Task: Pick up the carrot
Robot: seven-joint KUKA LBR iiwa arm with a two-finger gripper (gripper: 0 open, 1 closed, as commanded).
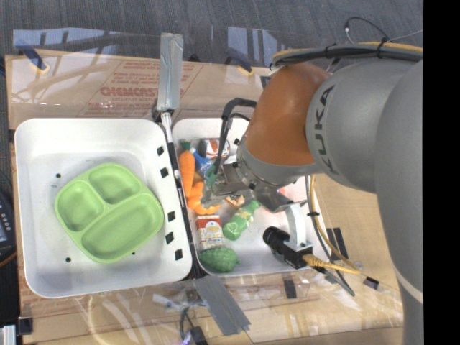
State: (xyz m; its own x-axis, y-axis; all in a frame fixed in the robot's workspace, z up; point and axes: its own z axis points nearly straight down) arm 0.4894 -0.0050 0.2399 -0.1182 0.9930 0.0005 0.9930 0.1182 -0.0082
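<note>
Camera view — tool (218, 185) beside carrot (187, 169).

The left bin (29, 192) and right bin (248, 255) are white. The divided plate (108, 210) is lime green, the carrot (187, 169) bright orange, the knobbly vegetable (219, 259) darker green. The arm (366, 121) is grey with an orange band (287, 113).
</note>
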